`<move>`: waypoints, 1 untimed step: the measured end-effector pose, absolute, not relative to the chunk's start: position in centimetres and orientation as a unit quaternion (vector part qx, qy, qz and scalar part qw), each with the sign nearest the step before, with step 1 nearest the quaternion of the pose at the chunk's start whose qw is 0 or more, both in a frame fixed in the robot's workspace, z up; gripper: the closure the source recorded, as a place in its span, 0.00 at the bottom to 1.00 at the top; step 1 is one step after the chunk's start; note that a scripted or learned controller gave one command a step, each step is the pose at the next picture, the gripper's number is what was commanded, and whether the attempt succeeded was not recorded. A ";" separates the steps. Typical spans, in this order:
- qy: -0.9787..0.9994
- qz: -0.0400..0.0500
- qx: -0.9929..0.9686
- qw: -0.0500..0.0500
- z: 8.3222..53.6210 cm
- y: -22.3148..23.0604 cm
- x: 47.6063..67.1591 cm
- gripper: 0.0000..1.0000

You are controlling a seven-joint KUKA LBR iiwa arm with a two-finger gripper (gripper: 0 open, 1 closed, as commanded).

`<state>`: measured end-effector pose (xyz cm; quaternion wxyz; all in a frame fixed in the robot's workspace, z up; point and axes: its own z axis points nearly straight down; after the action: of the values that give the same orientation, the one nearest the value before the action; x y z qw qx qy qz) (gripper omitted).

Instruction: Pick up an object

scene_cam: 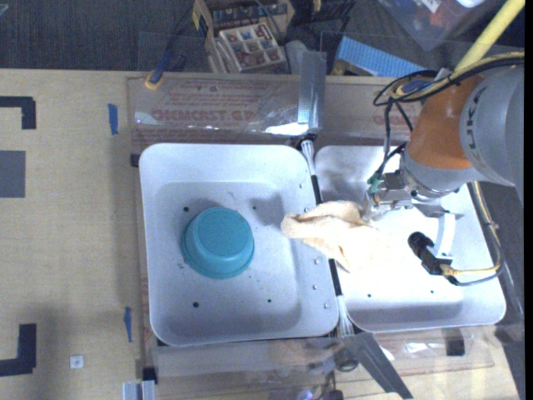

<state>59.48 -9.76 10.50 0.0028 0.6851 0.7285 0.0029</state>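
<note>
A grey robot arm with an orange band above the wrist [445,136] reaches in from three o'clock over the right white shallow bin [466,307]. Its two-finger gripper [372,207] sits at the right end of a crumpled cream cloth [329,230], which drapes across the divide between the two bins, near the centre. Whether the gripper's tips are spread or closed on the fabric cannot be told. This looks like the grasping step; the next move likely calls for a firm pinch and a straight lift. A teal round plastic bowl [218,241] rests upside down in the left white bin [166,169], at nine o'clock.
</note>
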 end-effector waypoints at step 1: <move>0.728 0.003 0.685 0.003 10.5 -9.8 59.5 0.00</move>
<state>59.48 -9.82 10.50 0.0029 0.6853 0.7282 0.0027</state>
